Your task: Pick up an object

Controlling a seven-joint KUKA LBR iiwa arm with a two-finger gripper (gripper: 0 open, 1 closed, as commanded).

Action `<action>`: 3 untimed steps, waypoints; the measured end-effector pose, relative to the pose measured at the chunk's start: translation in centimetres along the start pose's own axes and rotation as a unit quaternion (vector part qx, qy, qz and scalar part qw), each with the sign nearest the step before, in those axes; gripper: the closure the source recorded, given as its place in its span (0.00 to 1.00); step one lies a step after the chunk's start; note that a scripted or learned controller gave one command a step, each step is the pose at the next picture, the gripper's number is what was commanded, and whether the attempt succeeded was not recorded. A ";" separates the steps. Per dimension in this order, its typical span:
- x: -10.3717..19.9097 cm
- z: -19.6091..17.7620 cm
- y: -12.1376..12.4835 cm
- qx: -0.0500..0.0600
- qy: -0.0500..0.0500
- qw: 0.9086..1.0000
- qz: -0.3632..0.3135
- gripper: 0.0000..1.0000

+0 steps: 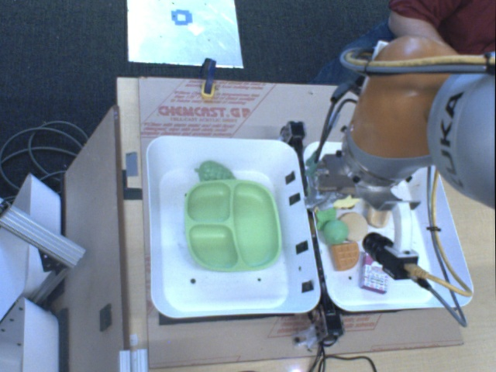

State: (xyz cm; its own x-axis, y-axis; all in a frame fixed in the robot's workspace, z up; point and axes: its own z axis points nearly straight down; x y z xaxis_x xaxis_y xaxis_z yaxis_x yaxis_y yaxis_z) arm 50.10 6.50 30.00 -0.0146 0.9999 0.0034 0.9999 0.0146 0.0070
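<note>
**Pincer.** The gripper (332, 190) hangs low over the right bin (446, 281), near the wall it shares with the left bin (167, 289). The wrist body hides its tip. It cannot be told whether the pincer is spread or pressed together, and nothing is seen held in it.

**Candidate objects.** All lie in the right bin, packed close together:
- a yellow piece (347, 202), just beside the pincer
- a green ball (335, 229), below the yellow piece
- an orange block (346, 254), touching the ball
- a pink box (373, 278), toward the front

**Hazards.**
- The ball is likely to roll out of a pinch.
- Because the objects are packed so closely, the pincer may catch two at once or push one aside.
- A descent this near the shared wall may strike the rim.

**Left bin.** It holds a green divided plate (232, 225) and a green leafy item (213, 170).

**Surroundings.** The bins sit on a cardboard sheet (205, 108) with red lettering. The floor is dark carpet (62, 45). Loose cables (35, 149) lie at the left, and a person in a red shirt (446, 6) stands close behind the arm.
</note>
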 end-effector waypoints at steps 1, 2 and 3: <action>-11.3 8.6 2.0 0.006 -0.004 1.000 0.012 1.00; -2.4 11.8 -1.8 0.006 0.000 1.000 0.002 1.00; -2.9 11.6 -1.6 0.003 -0.001 1.000 0.006 0.00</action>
State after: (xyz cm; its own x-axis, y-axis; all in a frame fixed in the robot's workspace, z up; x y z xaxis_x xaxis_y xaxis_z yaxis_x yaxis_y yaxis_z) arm 48.67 3.58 18.41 -0.0023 1.0000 0.0005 1.0000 0.0023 0.0006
